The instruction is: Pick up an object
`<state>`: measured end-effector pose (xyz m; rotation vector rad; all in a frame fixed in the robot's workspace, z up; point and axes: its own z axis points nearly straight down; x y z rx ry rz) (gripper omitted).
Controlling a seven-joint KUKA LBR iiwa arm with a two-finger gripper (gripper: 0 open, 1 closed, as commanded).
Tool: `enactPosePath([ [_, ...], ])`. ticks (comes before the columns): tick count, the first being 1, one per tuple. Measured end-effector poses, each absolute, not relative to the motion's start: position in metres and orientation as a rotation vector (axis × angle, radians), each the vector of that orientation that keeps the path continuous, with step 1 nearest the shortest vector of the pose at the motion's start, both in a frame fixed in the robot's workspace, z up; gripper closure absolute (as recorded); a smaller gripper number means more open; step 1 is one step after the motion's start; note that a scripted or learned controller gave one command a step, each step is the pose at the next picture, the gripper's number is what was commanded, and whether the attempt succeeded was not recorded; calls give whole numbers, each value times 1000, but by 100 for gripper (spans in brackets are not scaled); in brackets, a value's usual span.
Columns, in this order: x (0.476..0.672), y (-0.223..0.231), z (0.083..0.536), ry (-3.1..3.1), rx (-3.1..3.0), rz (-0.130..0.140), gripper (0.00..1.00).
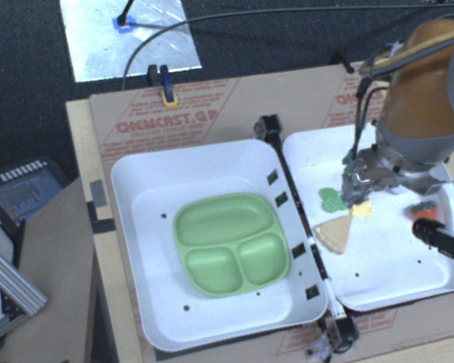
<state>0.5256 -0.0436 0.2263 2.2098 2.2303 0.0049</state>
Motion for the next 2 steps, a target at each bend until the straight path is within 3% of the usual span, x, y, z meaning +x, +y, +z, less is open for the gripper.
enactPosePath([
  [2, 515, 64, 230, 2232, 2210, 5, 100],
])
